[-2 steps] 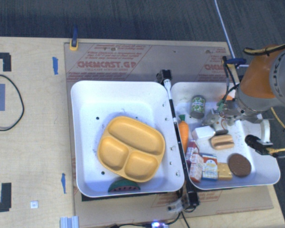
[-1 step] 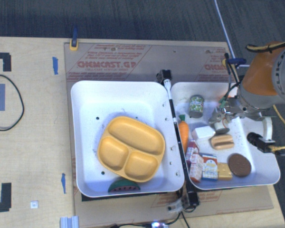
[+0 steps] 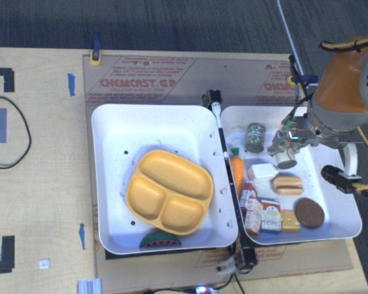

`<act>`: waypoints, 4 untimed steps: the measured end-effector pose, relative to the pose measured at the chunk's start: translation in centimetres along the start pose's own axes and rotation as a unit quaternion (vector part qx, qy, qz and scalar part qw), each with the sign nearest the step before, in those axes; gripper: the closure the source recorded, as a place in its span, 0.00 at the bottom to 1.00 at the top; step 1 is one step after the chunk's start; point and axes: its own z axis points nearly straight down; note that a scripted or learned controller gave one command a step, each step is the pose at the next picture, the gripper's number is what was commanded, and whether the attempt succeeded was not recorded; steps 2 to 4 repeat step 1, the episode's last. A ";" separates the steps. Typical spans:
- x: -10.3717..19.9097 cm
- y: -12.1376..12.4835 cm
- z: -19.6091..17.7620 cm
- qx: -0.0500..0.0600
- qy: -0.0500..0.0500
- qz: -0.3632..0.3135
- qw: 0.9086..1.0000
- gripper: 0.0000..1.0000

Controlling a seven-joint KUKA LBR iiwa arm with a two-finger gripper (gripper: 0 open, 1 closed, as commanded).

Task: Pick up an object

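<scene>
- Gripper [image 3: 286, 154] hangs over the right bin [image 3: 349, 216], just above the hot dog [image 3: 287, 184] (can't tell what the tool is doing, too small and blurry).
- Same bin has a can [image 3: 255, 137], carrot [image 3: 237, 170], cookie [image 3: 309, 213] and cartons [image 3: 262, 216].
- Left bin [image 3: 107, 164] holds a yellow tray [image 3: 168, 190], with a watermelon slice [image 3: 161, 241] at its front edge.
</scene>
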 end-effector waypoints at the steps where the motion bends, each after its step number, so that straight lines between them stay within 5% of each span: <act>1: 9.2 -4.4 -1.1 0.002 0.001 0.000 1.000 1.00; 4: 9.2 -4.4 -1.1 0.002 0.001 0.000 1.000 1.00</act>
